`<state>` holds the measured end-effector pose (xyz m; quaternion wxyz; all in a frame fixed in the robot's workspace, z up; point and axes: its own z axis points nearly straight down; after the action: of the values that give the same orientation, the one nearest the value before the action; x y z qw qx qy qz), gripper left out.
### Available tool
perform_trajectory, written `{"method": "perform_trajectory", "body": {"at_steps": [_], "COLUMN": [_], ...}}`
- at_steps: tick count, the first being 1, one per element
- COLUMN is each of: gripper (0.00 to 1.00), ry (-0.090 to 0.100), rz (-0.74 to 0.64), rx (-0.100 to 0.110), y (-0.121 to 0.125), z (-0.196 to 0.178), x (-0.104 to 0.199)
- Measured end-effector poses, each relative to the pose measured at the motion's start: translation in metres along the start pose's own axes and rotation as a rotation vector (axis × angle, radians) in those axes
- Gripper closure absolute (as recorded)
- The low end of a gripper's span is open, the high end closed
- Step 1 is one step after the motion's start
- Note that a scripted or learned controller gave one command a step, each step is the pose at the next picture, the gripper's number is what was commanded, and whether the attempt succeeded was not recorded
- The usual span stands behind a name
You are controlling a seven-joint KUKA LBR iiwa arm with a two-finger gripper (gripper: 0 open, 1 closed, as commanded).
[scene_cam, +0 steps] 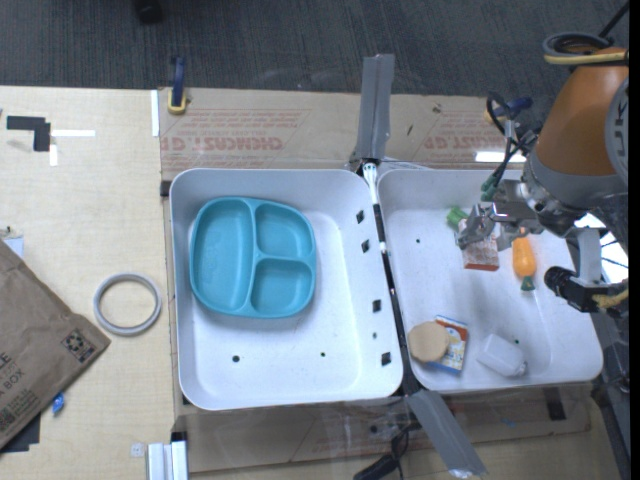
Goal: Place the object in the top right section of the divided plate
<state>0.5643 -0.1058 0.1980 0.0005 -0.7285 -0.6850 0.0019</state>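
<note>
The blue divided plate (252, 258) lies in the left white bin (200, 368), with one long section on its left and two smaller ones on its right. My gripper (478, 228) hangs over the upper middle of the right bin (560, 368), directly above a small red and white packet (482, 256). A green item (455, 216) lies just left of the gripper and an orange carrot-like piece (524, 258) just right of it.
Near the right bin's front lie a round tan disc (427, 342) on a colourful small box (455, 346) and a white lump (501, 354). A grey tape ring (127, 302) and a brown cardboard box (35, 343) sit on the bench left of the bins.
</note>
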Motion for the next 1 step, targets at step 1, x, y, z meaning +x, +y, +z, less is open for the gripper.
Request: {"method": "perform_trajectory", "body": {"at_steps": [1], "gripper": [1.0], "ry": [0.001], "rz": [0.089], "rx": [0.001], "y": [-0.051], "z": [0.0075], "x": [0.0567]}}
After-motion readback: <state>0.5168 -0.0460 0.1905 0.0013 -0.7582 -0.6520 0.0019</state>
